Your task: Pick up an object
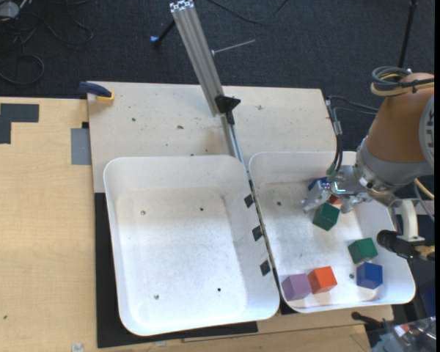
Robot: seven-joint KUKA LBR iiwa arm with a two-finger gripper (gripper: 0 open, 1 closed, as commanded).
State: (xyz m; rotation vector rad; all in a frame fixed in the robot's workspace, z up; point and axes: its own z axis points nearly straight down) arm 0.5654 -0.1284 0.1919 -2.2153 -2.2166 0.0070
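My gripper (327,210) hangs over the upper middle of the right bin (293,174), below the grey and orange arm (396,138) that comes in from the right. A dark green block (325,217) sits tilted between its grey fingers (312,202), and they are shut on it. Lower in the same bin lie a lighter green block (362,250), a blue block (369,275), an orange block (323,278) and a purple block (295,286). A small blue piece (319,185) peeks out behind the gripper; I cannot tell what it is.
The left bin (114,174) lies beside the right one, with black clips (256,232) along their shared wall. A slanted aluminium post (198,50) rises from the bench behind the bins. Cables and a black fitting (400,244) hang at the right.
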